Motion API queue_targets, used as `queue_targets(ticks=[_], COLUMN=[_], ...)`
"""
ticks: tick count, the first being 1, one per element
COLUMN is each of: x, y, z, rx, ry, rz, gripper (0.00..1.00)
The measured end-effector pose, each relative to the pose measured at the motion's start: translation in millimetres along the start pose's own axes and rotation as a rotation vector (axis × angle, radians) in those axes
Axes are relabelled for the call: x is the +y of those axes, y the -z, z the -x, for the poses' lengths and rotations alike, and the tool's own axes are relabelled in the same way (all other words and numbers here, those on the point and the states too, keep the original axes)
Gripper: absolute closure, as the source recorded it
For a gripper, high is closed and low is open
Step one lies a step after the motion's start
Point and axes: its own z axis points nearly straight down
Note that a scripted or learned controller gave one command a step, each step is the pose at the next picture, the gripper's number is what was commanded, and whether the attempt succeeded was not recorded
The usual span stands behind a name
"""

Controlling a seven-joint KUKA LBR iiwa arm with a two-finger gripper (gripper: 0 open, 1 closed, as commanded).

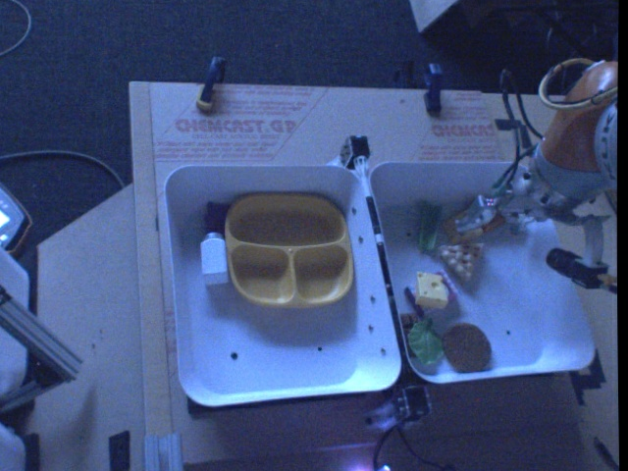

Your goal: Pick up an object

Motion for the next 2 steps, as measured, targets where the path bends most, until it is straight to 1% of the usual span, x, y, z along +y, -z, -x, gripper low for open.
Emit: queue_targets(ticks=[1,2], x=[2,4], y=[13,78], z=[0,1], rx=[-0.003,-0.007], ry=[0.002,0.000], rz=[0.008,0.009], gripper=[1.00,1.00])
